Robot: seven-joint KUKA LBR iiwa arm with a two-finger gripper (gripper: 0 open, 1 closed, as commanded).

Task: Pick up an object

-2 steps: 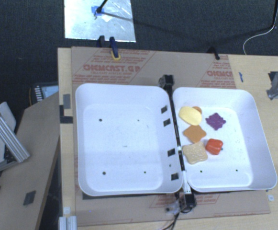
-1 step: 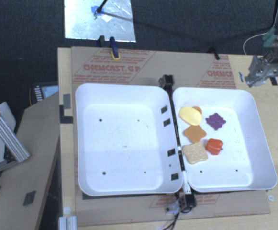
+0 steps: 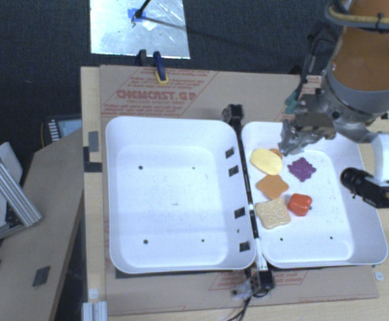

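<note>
Over the right bin point(image 3: 365, 246), the gripper point(image 3: 289, 147) hangs beside the yellow piece point(image 3: 266, 160); whether its fingers are parted, I cannot tell.

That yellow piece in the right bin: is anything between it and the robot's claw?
Nothing visible. The gripper hangs just above the yellow piece, at its upper right edge. The orange piece lies below it, on the far side from the gripper, and the purple piece sits to the right.
</note>
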